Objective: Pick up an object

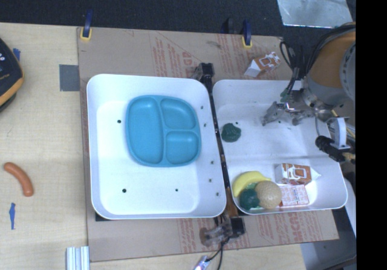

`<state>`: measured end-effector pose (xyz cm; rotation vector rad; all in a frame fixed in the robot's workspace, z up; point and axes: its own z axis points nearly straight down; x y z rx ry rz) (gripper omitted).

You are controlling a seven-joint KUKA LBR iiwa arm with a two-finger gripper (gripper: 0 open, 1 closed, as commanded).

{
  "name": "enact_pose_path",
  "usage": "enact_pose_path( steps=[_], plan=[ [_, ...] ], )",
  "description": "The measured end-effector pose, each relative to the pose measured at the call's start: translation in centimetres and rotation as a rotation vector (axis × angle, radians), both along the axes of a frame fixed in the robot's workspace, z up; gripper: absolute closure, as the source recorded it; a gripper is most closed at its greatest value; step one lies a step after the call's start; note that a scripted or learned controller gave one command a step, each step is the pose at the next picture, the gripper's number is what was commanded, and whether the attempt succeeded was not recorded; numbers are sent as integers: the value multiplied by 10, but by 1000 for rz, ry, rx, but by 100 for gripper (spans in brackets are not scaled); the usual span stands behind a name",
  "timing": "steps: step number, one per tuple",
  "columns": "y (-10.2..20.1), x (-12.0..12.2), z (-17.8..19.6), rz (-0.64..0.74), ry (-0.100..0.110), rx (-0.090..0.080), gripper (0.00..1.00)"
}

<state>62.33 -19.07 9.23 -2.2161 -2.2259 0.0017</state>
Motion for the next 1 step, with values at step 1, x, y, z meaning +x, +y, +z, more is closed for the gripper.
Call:
enact_pose_path(
  steps=[1],
  plan=[
    [39, 33, -1, 0, 2, 1, 0]
  ],
)
